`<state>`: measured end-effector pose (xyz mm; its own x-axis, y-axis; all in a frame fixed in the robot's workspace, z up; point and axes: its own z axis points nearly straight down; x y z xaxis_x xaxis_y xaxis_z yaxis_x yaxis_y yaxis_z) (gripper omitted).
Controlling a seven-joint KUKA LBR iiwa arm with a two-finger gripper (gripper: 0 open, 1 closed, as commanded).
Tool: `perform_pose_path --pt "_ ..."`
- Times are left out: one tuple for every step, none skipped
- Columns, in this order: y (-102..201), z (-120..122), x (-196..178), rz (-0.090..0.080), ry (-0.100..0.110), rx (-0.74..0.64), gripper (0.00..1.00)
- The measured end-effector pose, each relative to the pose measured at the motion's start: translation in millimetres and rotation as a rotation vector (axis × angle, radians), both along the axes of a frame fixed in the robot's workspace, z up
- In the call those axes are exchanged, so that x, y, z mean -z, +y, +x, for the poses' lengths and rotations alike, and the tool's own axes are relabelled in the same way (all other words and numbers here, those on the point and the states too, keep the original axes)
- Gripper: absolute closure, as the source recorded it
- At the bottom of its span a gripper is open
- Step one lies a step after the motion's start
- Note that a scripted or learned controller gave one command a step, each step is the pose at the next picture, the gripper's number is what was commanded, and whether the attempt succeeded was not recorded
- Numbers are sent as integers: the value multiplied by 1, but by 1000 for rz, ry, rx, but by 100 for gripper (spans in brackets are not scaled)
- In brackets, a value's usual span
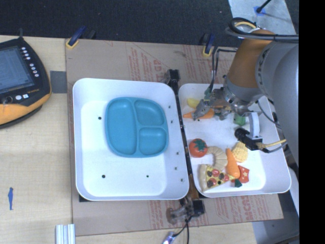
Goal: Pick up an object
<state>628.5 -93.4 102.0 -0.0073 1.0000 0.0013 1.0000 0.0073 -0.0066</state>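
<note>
The gripper [207, 107] is seen low in the right bin [271, 184], near its far-left corner, directly over an orange carrot [199, 115]. The carrot's long axis is laid roughly along the bin's far edge, tilted slightly, with a yellow piece [192, 103] just beside it. Whether the carrot is pinched, or the fingers spread, cannot be told. The other toys are gathered toward the near edge.
</note>
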Motion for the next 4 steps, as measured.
perform_pose_path --pt "-1 0 -10 0 1 -2 100" --pt "0 0 -10 0 1 -3 0" --pt "-5 27 10 -1 -1 2 0" --pt "-5 27 0 0 6 -2 100"
